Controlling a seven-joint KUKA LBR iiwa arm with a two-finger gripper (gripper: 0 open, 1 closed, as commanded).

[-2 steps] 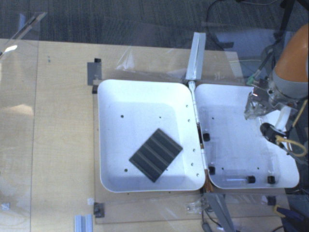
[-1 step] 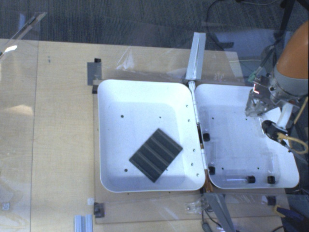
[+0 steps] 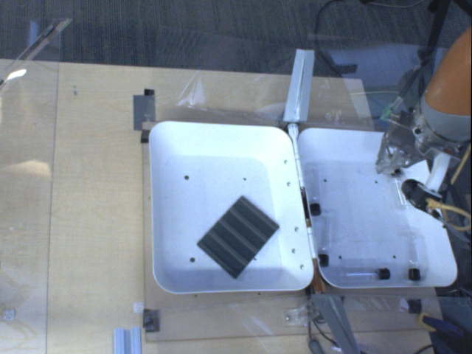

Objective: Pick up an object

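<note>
A dark ribbed rectangular block [image 3: 238,236] lies flat and turned diagonally in the lower middle of the left bin [image 3: 177,146]. My gripper [image 3: 393,161] hangs over the far right part of the right bin [image 3: 354,242], well away from the block. Nothing shows between its fingers, and the arm's orange band sits just above it at the frame's right edge.
Cables and hoses trail around the wrist at the right edge of the right bin. A metal bar [image 3: 299,87] stands behind the seam between the bins. Small black clips [image 3: 315,209] sit along the right bin's inner walls. Wooden bench lies open to the left.
</note>
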